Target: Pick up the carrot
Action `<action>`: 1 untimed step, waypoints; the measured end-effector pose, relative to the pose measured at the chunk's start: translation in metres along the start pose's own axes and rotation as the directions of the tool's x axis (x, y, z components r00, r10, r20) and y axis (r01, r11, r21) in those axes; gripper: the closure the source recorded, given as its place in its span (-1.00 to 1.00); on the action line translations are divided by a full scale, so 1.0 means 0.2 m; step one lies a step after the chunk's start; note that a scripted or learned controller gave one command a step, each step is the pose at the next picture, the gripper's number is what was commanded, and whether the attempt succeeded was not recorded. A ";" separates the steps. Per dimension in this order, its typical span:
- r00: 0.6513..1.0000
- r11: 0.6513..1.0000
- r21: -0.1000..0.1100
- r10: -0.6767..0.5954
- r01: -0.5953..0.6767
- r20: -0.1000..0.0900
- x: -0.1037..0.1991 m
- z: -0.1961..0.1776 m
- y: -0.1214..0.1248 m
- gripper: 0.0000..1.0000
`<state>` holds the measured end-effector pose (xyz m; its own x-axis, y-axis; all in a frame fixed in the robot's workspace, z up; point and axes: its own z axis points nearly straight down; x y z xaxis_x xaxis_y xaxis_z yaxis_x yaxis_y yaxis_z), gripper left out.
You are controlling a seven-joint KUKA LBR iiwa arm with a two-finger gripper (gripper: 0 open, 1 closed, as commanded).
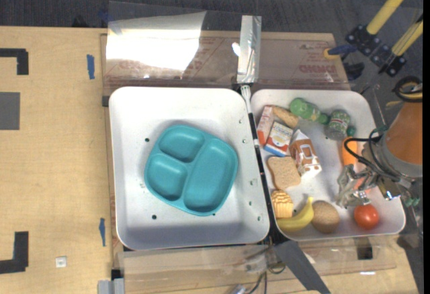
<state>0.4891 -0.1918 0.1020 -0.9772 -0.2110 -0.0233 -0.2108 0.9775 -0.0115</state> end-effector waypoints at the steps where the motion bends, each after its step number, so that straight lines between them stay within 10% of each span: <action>1: 1.000 1.000 0.003 -0.001 0.001 0.007 -0.02 -0.05 0.00 1.00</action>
<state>0.4918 -0.1907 0.1126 -0.9768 -0.2121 -0.0307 -0.2117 0.9772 -0.0142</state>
